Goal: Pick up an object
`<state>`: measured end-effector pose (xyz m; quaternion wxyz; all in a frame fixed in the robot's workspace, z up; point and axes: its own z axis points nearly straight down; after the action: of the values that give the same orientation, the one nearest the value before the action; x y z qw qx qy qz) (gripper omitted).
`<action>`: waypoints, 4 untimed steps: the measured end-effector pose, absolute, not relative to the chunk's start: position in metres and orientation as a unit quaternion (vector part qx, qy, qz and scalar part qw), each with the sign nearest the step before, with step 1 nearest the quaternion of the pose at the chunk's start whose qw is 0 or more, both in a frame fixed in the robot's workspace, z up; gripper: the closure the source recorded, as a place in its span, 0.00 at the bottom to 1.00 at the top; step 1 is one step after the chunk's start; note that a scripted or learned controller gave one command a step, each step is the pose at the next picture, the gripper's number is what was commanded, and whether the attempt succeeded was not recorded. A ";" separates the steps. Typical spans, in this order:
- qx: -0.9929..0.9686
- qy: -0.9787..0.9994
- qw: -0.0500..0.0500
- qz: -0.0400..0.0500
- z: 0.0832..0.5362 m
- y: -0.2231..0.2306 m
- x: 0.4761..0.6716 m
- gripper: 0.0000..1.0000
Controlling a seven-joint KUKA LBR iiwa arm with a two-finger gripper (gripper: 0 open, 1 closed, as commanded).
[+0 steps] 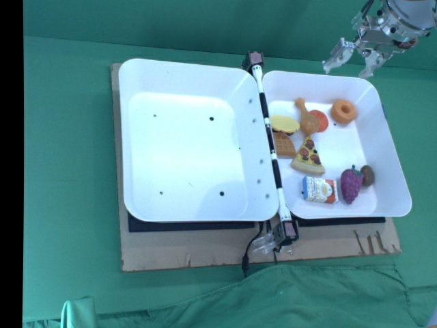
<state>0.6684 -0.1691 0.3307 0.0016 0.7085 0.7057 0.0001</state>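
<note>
I am seeing nothing picked yet: the gripper (pixel 354 61) is hovering with fingers spread and empty beyond the right bin (pixel 390 157), where the toy donut (pixel 343 111) and other toy food are lying.

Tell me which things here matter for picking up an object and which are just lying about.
For the job: gripper, donut, chicken leg, pizza slice, milk carton, grapes.
Lying about: left bin, cardboard base, green cloth.
</note>
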 end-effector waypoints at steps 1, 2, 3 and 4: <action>0.708 0.706 0.002 0.000 0.331 -0.169 0.668 0.00; 0.708 0.706 0.001 -0.001 0.283 -0.160 0.670 0.00; 0.709 0.706 0.000 -0.002 0.230 -0.170 0.675 0.00; 0.708 0.706 0.001 -0.001 0.183 -0.172 0.676 0.00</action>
<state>0.6758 -0.1720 0.1830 0.0012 0.7081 0.7061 -0.0006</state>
